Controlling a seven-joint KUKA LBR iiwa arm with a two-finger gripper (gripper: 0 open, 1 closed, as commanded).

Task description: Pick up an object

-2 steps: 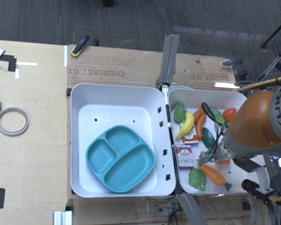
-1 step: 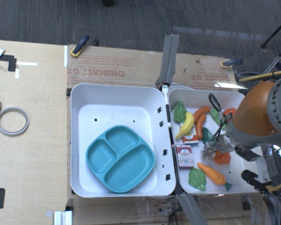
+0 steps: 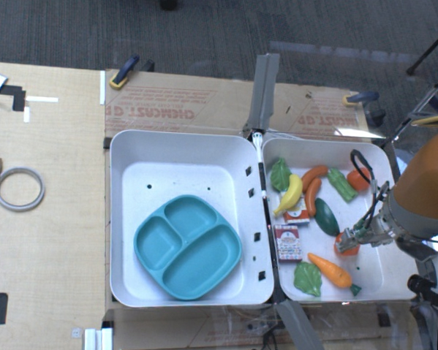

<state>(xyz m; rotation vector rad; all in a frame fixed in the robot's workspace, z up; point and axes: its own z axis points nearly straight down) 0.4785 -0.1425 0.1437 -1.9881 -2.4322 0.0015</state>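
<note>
I see the two-finger gripper low in the right white bin, near its right wall, directly over a small red-orange toy piece; I cannot tell how it is set, or if the piece is really held. Just near of it lies an orange plastic carrot. A dark green plastic cucumber lies to its left. The left white bin holds a turquoise divided plate.

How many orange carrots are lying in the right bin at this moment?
2. One carrot lies near the bin's front, beside the green leafy piece. Another carrot lies farther back, next to the banana. The arm may hide others.
</note>
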